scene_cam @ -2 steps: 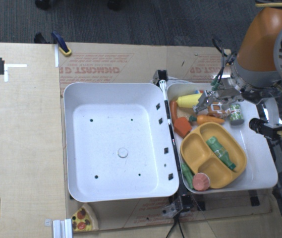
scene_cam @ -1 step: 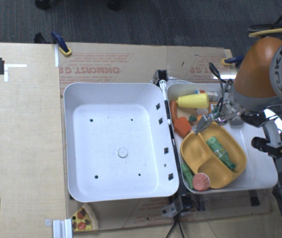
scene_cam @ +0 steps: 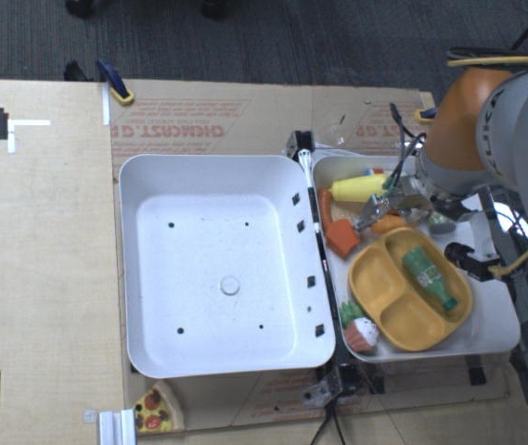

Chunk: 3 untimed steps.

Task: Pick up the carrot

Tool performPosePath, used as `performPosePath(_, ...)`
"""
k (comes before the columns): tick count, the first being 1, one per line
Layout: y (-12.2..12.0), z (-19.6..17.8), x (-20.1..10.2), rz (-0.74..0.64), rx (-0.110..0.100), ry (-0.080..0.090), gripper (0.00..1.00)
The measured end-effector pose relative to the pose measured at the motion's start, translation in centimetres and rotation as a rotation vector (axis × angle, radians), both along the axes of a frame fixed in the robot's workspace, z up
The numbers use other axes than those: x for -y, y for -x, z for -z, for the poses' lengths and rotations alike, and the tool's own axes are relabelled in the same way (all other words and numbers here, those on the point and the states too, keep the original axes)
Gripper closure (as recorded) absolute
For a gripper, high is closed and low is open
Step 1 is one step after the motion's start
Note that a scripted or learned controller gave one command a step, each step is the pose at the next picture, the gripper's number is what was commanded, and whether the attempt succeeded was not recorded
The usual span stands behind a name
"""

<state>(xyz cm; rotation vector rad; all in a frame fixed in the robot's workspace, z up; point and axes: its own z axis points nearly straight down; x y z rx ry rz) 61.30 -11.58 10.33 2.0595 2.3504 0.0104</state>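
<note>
The carrot [scene_cam: 340, 235], an orange-red tapered piece, lies against the left wall of the right bin [scene_cam: 495, 327], its thin end pointing to the far side. My gripper [scene_cam: 375, 213] hangs low in that bin, just right of the carrot and in front of a yellow banana-like toy [scene_cam: 356, 188]. A second, lighter orange piece [scene_cam: 391, 222] sits directly under the gripper, partly hidden by it. Nothing is visibly lifted.
A yellow divided plate [scene_cam: 403, 318] holding a green bottle [scene_cam: 429, 278] takes up the near half of the right bin. A red-and-white toy [scene_cam: 361, 335] lies at its near left corner. The left bin [scene_cam: 143, 248] has a small disc [scene_cam: 230, 286]. A pizza-slice toy [scene_cam: 157, 412] lies on the cardboard.
</note>
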Motion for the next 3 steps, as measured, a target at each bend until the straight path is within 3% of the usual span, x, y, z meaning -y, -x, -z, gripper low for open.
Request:
performPosePath(1, -0.4, -1.5, 0.0, -0.005, 0.012, 0.003, 1.0)
performPosePath(2, -0.4, -1.4, -1.7, -0.02, 0.0, -0.023, 0.0)
performPosePath(3, 1.8, -0.1, 1.9, 0.352, 0.012, -0.013, 0.0)
